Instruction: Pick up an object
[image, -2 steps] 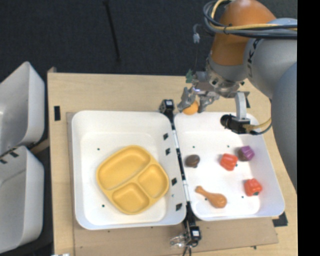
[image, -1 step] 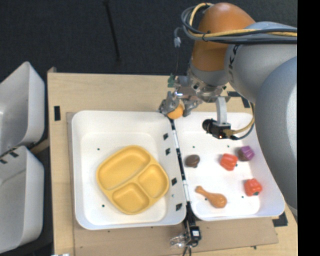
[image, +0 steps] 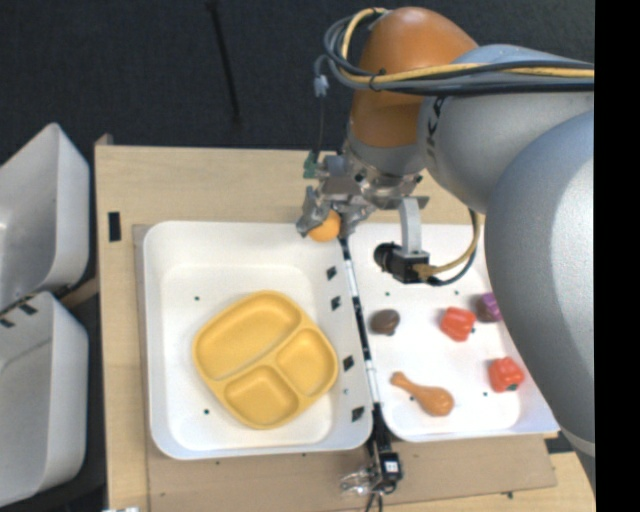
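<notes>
Bench: pale wood bench, two white bins, dark floor behind.
Gripper: gripper clamps a small orange object above the left bin's far right corner.
Object axis: too round to tell.

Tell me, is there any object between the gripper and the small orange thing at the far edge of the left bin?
Nothing visible stands between them. The gripper is right at the small orange object, at the far right corner of the left bin. The yellow divided tray lies nearer the camera, apart from both.
</notes>
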